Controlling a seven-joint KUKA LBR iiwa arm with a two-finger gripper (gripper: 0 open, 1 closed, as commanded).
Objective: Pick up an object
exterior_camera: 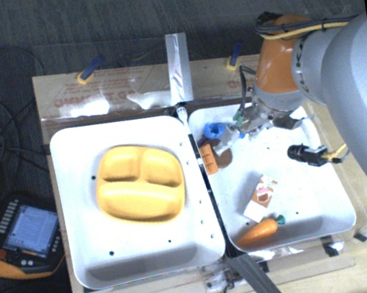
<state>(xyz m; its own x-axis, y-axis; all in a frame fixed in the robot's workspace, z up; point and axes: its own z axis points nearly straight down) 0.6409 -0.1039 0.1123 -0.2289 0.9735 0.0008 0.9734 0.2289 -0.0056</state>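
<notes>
You see the gripper (236, 127) low in the right bin (318, 214), at the far-left corner among a blue piece (213, 131) and a brown object (222, 157); whether it grips anything cannot be told. Nothing is visibly lifted, so judge the pick unfinished, with the carrot (258, 231) and small carton (263, 194) lying near the front wall.

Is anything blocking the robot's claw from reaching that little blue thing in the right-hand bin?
Nothing visible does. The gripper hangs in the right bin's far corner, right beside the blue object, with bare white floor between them. A brown and orange item lies just in front of the blue one, not in the path.
</notes>
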